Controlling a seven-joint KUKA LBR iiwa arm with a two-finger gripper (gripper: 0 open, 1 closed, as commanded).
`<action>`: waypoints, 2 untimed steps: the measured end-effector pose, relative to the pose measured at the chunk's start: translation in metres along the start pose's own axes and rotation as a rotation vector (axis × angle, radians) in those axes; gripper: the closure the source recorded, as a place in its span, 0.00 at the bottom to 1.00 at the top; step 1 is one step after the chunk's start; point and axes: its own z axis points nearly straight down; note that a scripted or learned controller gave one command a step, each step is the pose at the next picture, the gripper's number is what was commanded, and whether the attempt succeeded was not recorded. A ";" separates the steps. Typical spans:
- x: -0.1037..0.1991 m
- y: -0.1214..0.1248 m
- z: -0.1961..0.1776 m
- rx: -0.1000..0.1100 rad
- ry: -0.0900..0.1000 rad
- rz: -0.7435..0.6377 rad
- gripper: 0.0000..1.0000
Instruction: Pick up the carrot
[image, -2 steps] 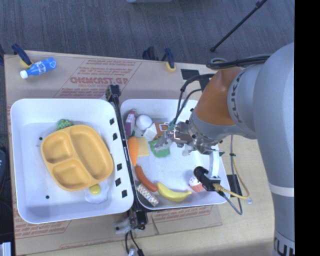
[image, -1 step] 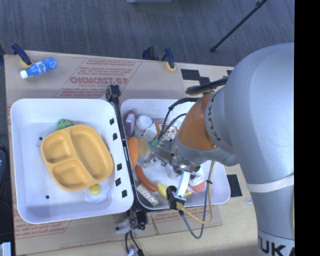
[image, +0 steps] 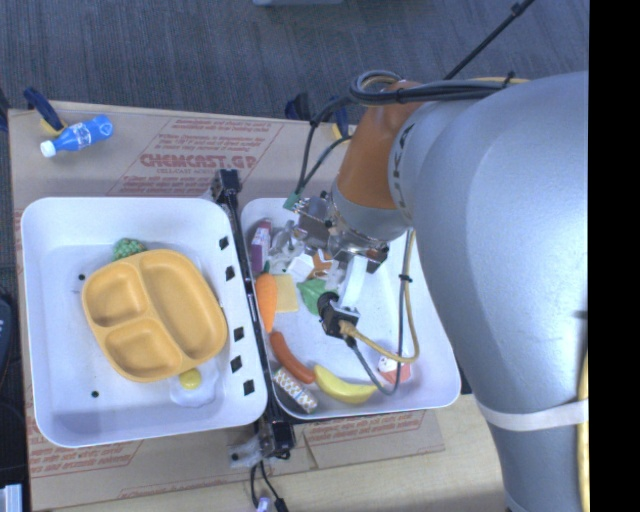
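Note:
The carrot (image: 266, 301) is orange and lies lengthwise against the left wall of the right bin (image: 440, 370), its thick end toward the back. My gripper (image: 308, 250) hangs low over the back half of that bin, just right of and behind the carrot's thick end, among small food items. Its metal parts and cables crowd the view there. Nothing orange shows in its grasp.
Around the carrot lie a yellow cheese slice (image: 287, 293), a green piece (image: 311, 295), a red sausage (image: 290, 355), a banana (image: 345, 385) and a purple item (image: 260, 240). The left bin (image: 45, 300) holds a yellow divided plate (image: 153, 312), broccoli (image: 128, 247) and an egg (image: 190, 380).

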 end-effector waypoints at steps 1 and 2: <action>0.024 -0.014 0.001 0.000 -0.001 0.226 0.00; 0.047 -0.029 0.001 -0.001 -0.001 0.395 0.00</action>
